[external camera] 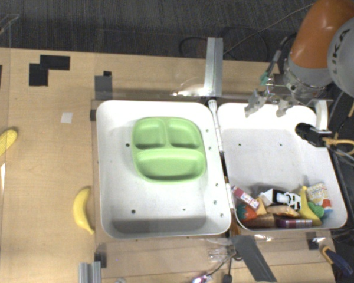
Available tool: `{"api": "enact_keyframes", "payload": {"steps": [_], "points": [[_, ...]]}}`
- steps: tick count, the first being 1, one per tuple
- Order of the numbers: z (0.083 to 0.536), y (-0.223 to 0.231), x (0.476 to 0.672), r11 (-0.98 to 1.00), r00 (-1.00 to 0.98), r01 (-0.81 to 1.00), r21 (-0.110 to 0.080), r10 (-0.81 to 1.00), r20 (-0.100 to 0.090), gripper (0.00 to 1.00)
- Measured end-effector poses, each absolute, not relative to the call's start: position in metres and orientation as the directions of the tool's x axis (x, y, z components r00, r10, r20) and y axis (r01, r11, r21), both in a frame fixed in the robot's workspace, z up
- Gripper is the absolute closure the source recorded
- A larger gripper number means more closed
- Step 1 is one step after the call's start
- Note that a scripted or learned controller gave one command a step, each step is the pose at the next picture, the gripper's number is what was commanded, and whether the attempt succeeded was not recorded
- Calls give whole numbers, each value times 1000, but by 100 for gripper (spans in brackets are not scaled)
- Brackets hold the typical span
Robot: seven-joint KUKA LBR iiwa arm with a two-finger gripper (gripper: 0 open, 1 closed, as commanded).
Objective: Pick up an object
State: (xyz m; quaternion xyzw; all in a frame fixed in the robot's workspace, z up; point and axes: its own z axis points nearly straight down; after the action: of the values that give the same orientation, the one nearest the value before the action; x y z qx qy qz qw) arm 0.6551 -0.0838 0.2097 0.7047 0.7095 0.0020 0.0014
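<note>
- The gripper hangs over the far rim of the right bin, at about 1 o'clock in the view, under the arm with its orange band.
- Its jaws stand wide apart, two pale fingers splayed, with nothing between them.
- The things to pick lie in a pile along the near edge of the right bin, at about 5 o'clock, well apart from the gripper.
- In the pile: a red piece at the left end, a black-and-white item in the middle, a yellow piece and a small packet at the right. Finer detail is too small to tell.
- They look like small toy foods and packets: probably light, mostly stiff plastic, smooth and likely to slip out of a shallow pinch.
- They touch and overlap, so a grasp in the middle would likely nudge neighbours. The red piece at the pile's end looks the freest, with bare bin floor at its far side for one finger.
- The left bin holds a green tray; it looks light but too wide for the jaws.
- Two bananas lie on the bench at 8 and 9 o'clock, outside the bins.
</note>
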Motion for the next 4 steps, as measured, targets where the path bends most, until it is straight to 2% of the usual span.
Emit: {"api": "enact_keyframes", "payload": {"steps": [1,2,3,4], "points": [[94,-114,572,-95,95,995,5,995,1,0],[90,-115,618,0,0,1000,13,1000,0,0],[91,-99,524,-39,39,999,13,999,1,0],[91,-131,493,184,-184,983,20,983,-6,0]]}}
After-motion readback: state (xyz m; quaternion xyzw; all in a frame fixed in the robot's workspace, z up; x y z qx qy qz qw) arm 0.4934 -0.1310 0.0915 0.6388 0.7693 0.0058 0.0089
